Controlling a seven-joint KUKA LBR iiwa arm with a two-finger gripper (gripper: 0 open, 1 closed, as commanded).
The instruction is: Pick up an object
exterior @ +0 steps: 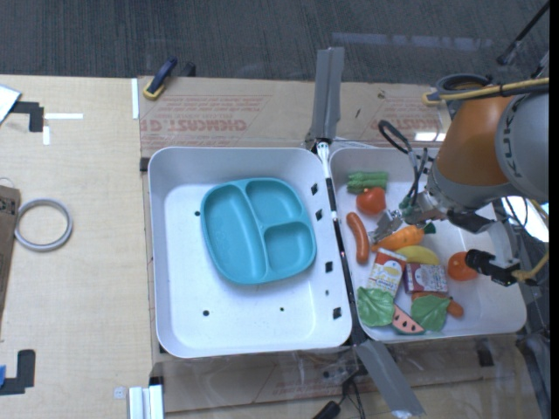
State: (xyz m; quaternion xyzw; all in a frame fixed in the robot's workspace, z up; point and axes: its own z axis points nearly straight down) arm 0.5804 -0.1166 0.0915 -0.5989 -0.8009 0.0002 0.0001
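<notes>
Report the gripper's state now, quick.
Gripper: low in the right bin, at the carrot; open or shut cannot be told.

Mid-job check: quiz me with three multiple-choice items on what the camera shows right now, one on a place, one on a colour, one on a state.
1. Where does the divided plate lie?
A. in the left bin
B. in the right bin
C. on the bench outside the bins

2. What colour is that plate?
A. red
B. teal blue
C. yellow

3. How does the gripper stand?
A. parked over the left bin
B. raised over the roll of tape
C. down among the toy food in the right bin, beside the carrot

Answers: 1 A, the plate sits alone on the left bin's floor. 2 B, it is teal all over. 3 C, its tip is between the tomato and the carrot.
</notes>
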